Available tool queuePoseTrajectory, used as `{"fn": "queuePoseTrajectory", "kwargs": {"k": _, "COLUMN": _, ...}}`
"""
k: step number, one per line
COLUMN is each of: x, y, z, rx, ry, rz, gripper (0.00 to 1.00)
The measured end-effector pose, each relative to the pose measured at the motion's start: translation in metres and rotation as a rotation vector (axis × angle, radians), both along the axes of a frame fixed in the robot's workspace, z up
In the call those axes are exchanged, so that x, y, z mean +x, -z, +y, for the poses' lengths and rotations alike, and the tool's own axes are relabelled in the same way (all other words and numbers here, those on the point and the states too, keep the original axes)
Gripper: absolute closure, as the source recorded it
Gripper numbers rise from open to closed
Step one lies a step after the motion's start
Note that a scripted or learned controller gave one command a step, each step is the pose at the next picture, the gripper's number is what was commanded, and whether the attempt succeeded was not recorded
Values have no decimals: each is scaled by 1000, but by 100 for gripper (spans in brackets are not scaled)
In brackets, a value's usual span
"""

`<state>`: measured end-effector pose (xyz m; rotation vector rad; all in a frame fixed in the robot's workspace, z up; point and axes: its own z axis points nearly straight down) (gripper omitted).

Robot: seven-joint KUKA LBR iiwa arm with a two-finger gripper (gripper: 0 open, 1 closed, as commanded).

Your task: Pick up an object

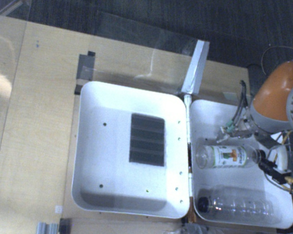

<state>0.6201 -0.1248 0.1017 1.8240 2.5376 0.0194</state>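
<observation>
Two clear bottles lie in the right bin (209, 113). The ribbed bottle (237, 206) rests nearest its front wall; the labelled bottle (228, 156) lies behind it, mid-bin. Beyond that the gripper (236, 130) hovers, its opening unreadable. One dark slatted block (147, 139) sits in the bin alongside.

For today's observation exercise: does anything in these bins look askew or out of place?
Both bottles in the right bin lie on their sides: the labelled one by the gripper, the clear one along the near wall. Nothing looks spilled or broken.
</observation>
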Motion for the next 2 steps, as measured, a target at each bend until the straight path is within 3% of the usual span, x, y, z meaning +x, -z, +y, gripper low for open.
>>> {"fn": "queuePoseTrajectory", "kwargs": {"k": 1, "x": 0, "y": 0, "z": 0, "rx": 0, "ry": 0, "rz": 0, "gripper": 0}}
{"fn": "queuePoseTrajectory", "kwargs": {"k": 2, "x": -56, "y": 12, "z": 8, "rx": -1, "ry": -5, "rz": 9, "gripper": 0}}
